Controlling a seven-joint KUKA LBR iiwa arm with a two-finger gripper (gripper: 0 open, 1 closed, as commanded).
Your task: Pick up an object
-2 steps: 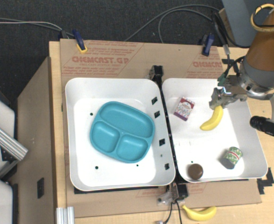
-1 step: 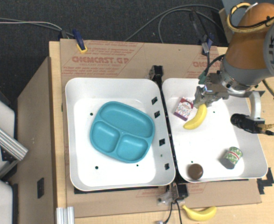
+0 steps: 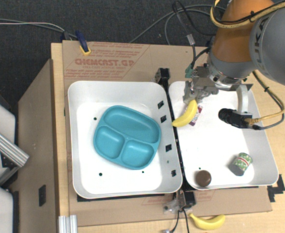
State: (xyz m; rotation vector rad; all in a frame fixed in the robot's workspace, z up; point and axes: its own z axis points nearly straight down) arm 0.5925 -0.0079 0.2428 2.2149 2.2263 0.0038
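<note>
The grey arm [image 3: 263, 38] with its orange band is reaching in over the right bin [image 3: 259, 144], which is sitting beside the left bin [image 3: 79, 130] on the counter [image 3: 40, 130]. A blue divided plate [image 3: 127, 136] is lying in the left bin. The gripper [image 3: 197, 97] is hanging at the right bin's upper left corner, and a yellow banana [image 3: 186, 115] is dangling from it, its top end looking pinched between the fingers and its lower tip hanging near the divider between the bins. It is looking light, smooth and curved, likely to swing or slip from an end grip; mid-body would hold steadier. Lower in that bin, a small green can [image 3: 240, 163] and a dark brown round object [image 3: 202, 178] are resting well apart.
</note>
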